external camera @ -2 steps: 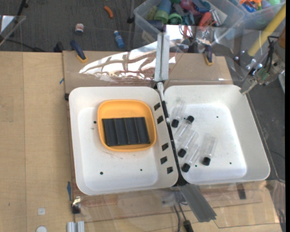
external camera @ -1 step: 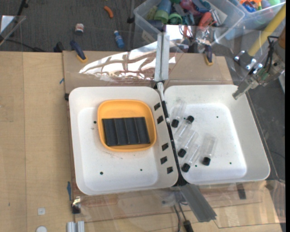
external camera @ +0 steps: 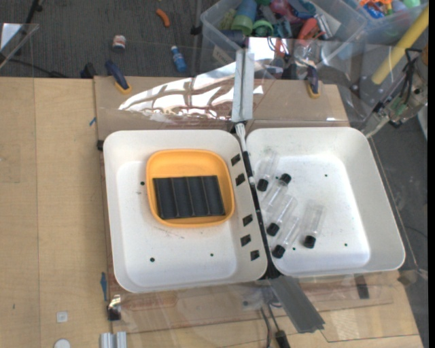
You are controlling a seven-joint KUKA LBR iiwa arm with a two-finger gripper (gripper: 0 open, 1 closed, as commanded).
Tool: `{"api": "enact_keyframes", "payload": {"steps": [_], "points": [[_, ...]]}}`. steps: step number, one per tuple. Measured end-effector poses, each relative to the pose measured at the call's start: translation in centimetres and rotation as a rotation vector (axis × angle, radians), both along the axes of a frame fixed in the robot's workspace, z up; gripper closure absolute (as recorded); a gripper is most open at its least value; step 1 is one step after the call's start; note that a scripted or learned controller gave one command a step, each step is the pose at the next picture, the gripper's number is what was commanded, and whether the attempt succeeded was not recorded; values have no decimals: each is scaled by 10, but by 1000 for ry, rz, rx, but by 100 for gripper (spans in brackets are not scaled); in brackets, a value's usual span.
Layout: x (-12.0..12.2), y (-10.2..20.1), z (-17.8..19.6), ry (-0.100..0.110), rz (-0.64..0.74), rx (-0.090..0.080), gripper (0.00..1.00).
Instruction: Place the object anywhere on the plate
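Note:
An orange plate (external camera: 163,163) with rounded corners lies in the left white bin (external camera: 136,262), a little behind its middle. A black ribbed rectangular block (external camera: 189,197) rests flat on the plate and covers most of its floor. In the right white bin (external camera: 357,177) lie several clear tubes with black caps (external camera: 279,198), clustered near the bin's left wall. One of these tubes (external camera: 312,225) lies slightly apart to the right.
Small black clips (external camera: 246,219) run along the ridge between the two bins. A shiny upright post (external camera: 243,81) stands behind that ridge. A clear tub of colourful items (external camera: 285,20) sits at the back. Wooden bench surrounds the bins.

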State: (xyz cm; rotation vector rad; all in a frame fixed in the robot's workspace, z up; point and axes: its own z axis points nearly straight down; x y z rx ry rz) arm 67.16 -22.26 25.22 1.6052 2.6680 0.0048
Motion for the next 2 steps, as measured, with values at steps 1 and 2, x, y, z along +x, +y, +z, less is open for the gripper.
{"api": "enact_keyframes", "payload": {"steps": [1, 2], "points": [[0, 0, 0, 1, 0, 0, 0], [1, 0, 13, -8, 0, -4, 100]]}}
